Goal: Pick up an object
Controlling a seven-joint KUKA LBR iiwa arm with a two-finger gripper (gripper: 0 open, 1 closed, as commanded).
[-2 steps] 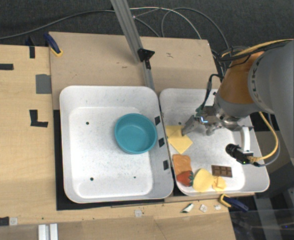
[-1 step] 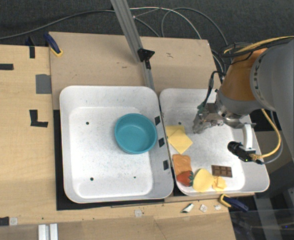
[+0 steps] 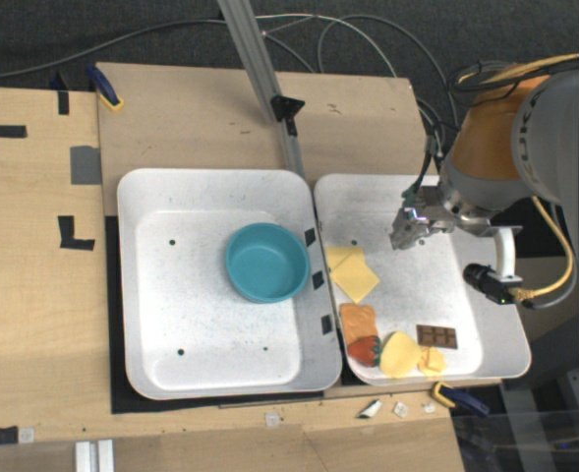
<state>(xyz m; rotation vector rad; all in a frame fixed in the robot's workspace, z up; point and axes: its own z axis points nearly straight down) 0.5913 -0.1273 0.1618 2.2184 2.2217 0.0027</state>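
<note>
A cluster of small items lies in the lower part of the right bin: a yellow slice, an orange block, a red piece, a yellow lump and a brown bar. The gripper hangs above and right of the yellow slice, well apart; whether it is spread or pressed together cannot be told. The arm reaches in from the upper right. A blue bowl sits in the left bin.
</note>
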